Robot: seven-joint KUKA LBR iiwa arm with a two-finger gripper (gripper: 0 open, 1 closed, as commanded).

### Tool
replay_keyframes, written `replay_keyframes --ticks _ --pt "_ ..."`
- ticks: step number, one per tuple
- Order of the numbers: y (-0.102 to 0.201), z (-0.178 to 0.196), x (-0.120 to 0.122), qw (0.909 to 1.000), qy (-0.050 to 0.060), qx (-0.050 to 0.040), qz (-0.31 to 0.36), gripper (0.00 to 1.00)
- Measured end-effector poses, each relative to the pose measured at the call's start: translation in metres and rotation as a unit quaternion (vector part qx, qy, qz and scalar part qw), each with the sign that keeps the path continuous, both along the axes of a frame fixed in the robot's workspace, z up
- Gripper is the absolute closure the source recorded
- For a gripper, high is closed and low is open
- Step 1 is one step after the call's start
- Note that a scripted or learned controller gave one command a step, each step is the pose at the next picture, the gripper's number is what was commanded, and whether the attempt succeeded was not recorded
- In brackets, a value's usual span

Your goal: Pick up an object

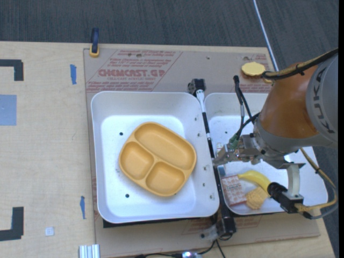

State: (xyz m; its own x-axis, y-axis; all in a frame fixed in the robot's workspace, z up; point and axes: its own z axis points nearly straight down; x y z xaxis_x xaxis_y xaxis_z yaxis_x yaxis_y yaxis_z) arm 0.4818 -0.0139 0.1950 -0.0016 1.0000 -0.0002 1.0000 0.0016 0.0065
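You are looking down on a bench [43, 160] that is carrying a brown board [161, 69] with printed red lettering, and two shallow white bins are sitting on it side by side. The left bin [105, 144] is holding a yellow divided tray [157, 158] with three compartments, lying near the bin's middle and turned at a slant. The arm [301, 112], grey with an orange band, is reaching in from the right and is covering much of the right bin [226, 106]. Its gripper [236, 153] is hanging over the left part of that bin, close to the wall the two bins share; you cannot tell from here how it is set, and nothing is showing in its hold.

In the right bin's near left corner, a small printed packet [231, 188] is lying flat. Just beside it, toward the near edge, a yellow banana [255, 178] is resting with a corn-like yellow piece [256, 199] touching it on the near side. A round yellow disc [253, 69] is sitting on the board beyond the right bin's far edge.
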Motion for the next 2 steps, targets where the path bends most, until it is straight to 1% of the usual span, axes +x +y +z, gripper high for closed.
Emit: replay_keyframes --ticks 1,2 --pt "0.005 0.006 -0.001 1.0 0.001 -0.0001 0.0 1.0" --pt "0.005 0.016 0.001 1.0 -0.001 -0.0002 0.0 1.0"
